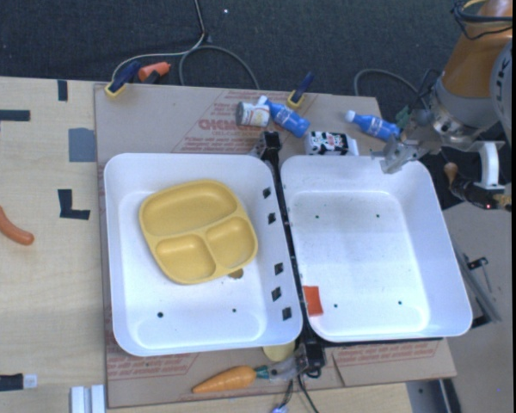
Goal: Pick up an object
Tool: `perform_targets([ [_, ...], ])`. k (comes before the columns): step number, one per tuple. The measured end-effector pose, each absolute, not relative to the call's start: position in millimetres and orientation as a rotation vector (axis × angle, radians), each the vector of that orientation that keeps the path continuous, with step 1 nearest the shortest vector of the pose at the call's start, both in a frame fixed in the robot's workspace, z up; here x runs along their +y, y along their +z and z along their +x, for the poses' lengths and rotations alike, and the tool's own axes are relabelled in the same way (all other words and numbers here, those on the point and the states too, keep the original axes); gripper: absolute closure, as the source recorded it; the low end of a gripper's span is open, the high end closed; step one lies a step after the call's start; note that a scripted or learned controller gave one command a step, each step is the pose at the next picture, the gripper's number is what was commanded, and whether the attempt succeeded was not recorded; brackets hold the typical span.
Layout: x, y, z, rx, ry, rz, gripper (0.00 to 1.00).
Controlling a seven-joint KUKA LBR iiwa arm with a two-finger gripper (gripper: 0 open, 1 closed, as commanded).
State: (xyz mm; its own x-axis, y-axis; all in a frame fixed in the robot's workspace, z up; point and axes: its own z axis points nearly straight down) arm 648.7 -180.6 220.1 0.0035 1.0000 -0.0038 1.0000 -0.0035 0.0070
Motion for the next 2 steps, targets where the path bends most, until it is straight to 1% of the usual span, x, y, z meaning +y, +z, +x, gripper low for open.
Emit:
perform_targets([
  [1, -177, 213, 648.6, 2.221, -0.002, 2.221, 0.00],
  [2, -106, 83, 586.4, 2.227, -0.004, 2.218, 0.00],
])
